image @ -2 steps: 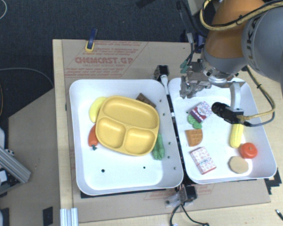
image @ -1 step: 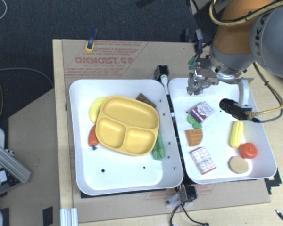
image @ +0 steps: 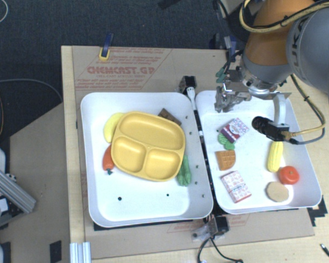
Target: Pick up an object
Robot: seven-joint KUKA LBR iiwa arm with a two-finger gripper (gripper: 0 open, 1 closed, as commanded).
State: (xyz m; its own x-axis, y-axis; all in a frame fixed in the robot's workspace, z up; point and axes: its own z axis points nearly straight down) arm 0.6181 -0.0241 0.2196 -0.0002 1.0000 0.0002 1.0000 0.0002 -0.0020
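A: What's biggest here?

B: The table (image: 126, 64), carrying two white bins. The left bin (image: 98, 201) holds a yellow divided tray (image: 148, 146) that covers most of its contents: a yellow piece (image: 111, 126), a red-orange piece (image: 108, 160) and a green leafy piece (image: 184, 173) poke out around it.

A: And the arm?

B: The arm (image: 274, 32) reaches in from the right; its jaws (image: 229, 100) sit over the far left corner of the right bin (image: 307, 193). I cannot tell how far apart they stand, and nothing shows between them.

A: What could be picked?

B: All lying in the right bin: a corn cob (image: 274, 155), a patterned box (image: 236, 186), a pink packet (image: 234, 129), a tan cookie (image: 277, 192), a tomato (image: 288, 175), an orange waffle (image: 226, 159).
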